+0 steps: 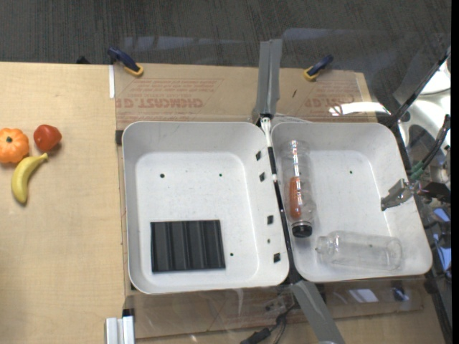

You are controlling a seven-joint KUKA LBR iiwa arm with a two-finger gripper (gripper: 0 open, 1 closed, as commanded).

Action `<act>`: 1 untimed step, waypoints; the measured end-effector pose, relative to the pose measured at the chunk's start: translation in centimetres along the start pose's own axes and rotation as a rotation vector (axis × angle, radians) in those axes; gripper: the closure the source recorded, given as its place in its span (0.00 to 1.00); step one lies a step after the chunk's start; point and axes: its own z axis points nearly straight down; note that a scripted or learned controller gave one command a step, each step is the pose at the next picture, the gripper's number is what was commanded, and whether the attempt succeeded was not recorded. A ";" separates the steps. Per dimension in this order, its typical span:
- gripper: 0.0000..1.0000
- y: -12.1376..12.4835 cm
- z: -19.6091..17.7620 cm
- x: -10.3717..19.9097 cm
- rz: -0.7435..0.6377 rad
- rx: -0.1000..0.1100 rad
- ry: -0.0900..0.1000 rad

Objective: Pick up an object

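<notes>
Your gripper sits at the 3 o'clock edge of the right bin, just over its rim, and you cannot tell from this slant whether the fingers are open or closed; nothing shows between them.

Inside that right bin you have two things to pick from. A clear tube with an orange-red filling and a black cap lies lengthwise along the bin's 9 o'clock wall, cap toward 6 o'clock. A clear plastic bottle lies on its side along the 6 o'clock edge, just beside the tube's capped end and well apart from the gripper.

In the left bin a dark ribbed block lies flat toward 7 o'clock.

Out on the worktop, far toward 9 o'clock of both bins, you see a small orange pumpkin, a red tomato and a banana grouped together. Two clamps hold cardboard at 12 o'clock.
</notes>
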 end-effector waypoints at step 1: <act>0.00 0.3 -0.1 -1.3 0.035 -0.001 0.000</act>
